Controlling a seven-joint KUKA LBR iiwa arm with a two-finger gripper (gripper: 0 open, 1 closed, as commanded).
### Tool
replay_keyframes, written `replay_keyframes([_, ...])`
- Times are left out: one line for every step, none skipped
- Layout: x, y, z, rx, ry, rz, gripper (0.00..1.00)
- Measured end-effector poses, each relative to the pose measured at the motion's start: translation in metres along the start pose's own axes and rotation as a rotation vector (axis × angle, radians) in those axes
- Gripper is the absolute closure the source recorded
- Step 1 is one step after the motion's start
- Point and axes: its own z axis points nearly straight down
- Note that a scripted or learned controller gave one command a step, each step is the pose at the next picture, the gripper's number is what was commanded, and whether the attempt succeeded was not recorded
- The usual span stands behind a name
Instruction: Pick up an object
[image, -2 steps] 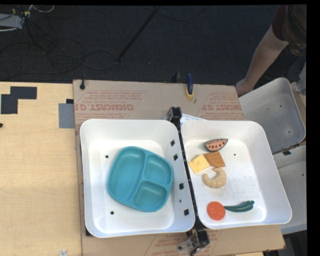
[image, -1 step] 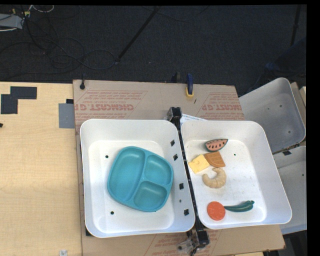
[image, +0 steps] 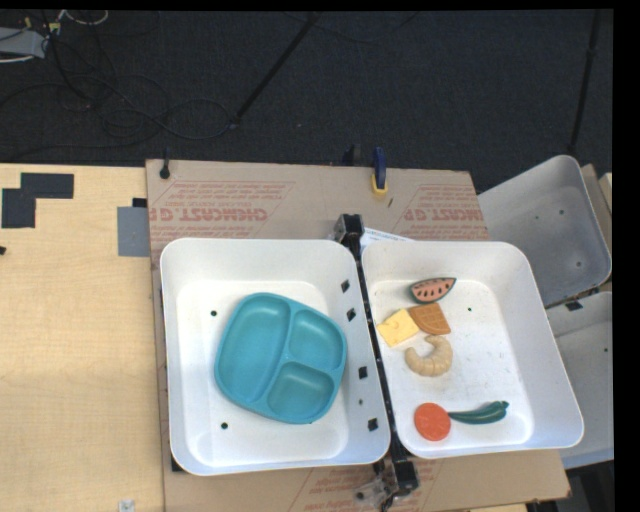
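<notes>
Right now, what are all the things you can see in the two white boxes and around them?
shallow white plastic bins: 2, white, side by side on the bench
teal divided plastic plate: 1, teal, in the left bin
toy watermelon slice: 1, red with green rind, top of the right bin
yellow toy cheese square: 1, yellow, right bin, touching the cracker
brown toy cracker: 1, brown, right bin, below the watermelon
tan toy croissant: 1, tan, middle of the right bin
orange-red round toy slice: 1, orange-red, bottom of the right bin
dark green toy pepper: 1, green, right of the round slice
brown cardboard sheet: 1, brown, under both bins
blue clamp: 1, blue and yellow, cardboard's far edge
</notes>
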Motion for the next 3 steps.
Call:
replay_keyframes([0.003,0.001,0.001,0.002,0.002,-0.009,1.00])
replay_keyframes([0.108,0.000,0.000,0.002,0.004,-0.014,1.00])
replay_keyframes([0.041,0.000,0.001,0.002,0.000,0.003,1.00])
